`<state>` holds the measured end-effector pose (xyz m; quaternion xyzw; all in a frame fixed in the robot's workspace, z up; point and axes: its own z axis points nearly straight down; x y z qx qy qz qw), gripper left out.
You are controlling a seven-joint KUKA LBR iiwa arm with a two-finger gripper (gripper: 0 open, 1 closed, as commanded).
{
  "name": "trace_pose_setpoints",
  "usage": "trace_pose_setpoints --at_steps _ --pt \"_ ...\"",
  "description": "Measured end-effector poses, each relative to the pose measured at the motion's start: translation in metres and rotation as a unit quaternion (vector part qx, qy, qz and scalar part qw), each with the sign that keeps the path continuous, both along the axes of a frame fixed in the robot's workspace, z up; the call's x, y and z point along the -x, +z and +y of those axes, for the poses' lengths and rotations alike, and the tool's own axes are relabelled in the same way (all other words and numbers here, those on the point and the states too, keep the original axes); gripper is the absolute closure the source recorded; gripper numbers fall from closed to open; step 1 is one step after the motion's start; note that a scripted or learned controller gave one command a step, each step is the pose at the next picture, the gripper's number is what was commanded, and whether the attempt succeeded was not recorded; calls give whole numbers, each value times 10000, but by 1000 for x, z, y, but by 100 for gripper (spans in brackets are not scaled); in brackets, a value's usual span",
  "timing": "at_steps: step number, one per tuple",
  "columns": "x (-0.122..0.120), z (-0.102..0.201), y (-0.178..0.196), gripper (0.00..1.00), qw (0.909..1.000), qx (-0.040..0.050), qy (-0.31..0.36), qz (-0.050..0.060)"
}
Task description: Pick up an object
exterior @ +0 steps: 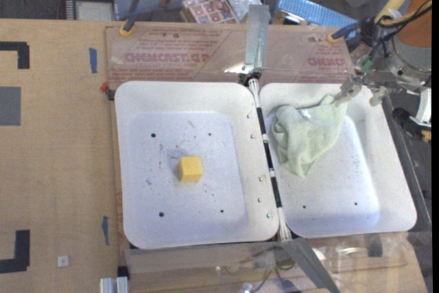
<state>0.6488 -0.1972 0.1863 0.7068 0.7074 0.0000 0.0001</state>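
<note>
You are looking at the hand [359, 87] sitting over the upper right corner of the right bin [384, 216], with its thin fingers pointing toward the pale green cloth [306, 135]. A drawn-up corner of that cloth is reaching right to the fingertip on the cloth's side, so the hand seems to be pinching that corner, though the contact is too small to call with certainty, and whether the fingers are spread or pressed together is something you cannot tell from here.

The cloth is lying crumpled in the upper left part of the right bin, its bulk trailing down and to the left of the hand, with its long axis running from the raised corner toward the wall shared with the left bin [137, 216]. The yellow block [191, 169] is resting near the middle of the left bin, well apart from the hand. Judging by this, the cloth is the nearer candidate, and any lift is depending on that single corner holding.
</note>
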Motion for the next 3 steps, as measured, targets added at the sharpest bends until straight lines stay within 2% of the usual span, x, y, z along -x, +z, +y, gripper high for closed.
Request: trace_pose_setpoints --at_steps 1,2,3 --pt "-14 86 -89 0 9981 0 622 -5" --pt "59 90 -92 0 9797 9 2003 -31" --pt "59 77 -88 0 9284 13 3716 -22"
